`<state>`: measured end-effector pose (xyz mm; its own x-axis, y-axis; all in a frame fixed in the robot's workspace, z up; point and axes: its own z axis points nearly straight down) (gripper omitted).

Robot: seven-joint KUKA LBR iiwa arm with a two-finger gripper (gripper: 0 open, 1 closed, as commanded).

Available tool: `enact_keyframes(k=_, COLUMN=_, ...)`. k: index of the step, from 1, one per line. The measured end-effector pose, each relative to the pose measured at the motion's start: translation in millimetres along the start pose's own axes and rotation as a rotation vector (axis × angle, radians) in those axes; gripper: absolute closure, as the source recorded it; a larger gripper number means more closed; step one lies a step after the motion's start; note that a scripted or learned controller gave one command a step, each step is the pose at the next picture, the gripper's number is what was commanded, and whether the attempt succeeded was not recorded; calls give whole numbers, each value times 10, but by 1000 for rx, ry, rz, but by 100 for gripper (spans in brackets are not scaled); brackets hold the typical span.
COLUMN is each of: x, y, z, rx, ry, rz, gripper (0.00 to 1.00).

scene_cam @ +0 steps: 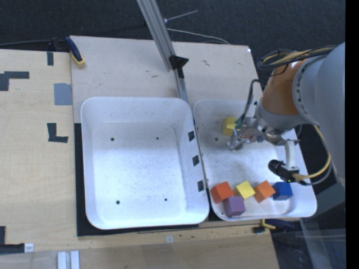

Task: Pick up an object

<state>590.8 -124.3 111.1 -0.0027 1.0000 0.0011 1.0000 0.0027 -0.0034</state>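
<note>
Purple cube (234,205) sits nearest, at front edge of right bin (297,209), w/ orange (221,191), yellow (245,190), orange (264,191), blue (282,190) cubes in a row behind. Yellow block (228,125) lies toward back, touching pincer (235,143); grip state cannot tell. Left bin (90,150): white, speckled. Counter (33,167): pale wood.
</note>
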Motion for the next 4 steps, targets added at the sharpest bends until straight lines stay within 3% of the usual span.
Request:
enact_keyframes(k=1, x=1, y=-1, z=5, rx=0, ry=0, rz=0, gripper=0)
enact_keyframes(k=2, x=132, y=637, z=199, rx=-6, ry=-1, rz=-2, gripper=0)
enact_keyframes(k=3, x=121, y=611, z=96, rx=0, ry=-4, rz=-1, gripper=100)
enact_keyframes(k=4, x=144, y=897, z=-320, rx=6, ry=-1, rz=1, gripper=100)
